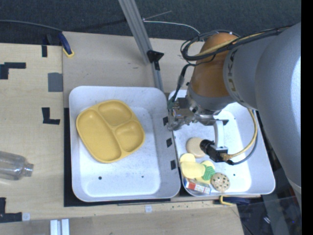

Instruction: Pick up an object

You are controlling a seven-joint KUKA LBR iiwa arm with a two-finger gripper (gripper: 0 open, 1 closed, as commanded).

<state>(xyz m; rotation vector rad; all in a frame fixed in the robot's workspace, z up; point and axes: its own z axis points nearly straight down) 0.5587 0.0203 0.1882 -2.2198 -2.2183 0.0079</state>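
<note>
While my gripper (175, 119) hovers — finger state I cannot tell — a smooth round cream disc (195, 146) lies at five o'clock

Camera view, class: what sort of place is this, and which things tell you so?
Probably a robotics lab bench for pick-up trials: a grey arm reaches over two white bins, one holding a yellow divided plate, the other toy food.

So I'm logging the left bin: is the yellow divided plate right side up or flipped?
Right side up: the yellow plate shows its three hollow compartments facing the camera, lying flat in the left bin.
</note>
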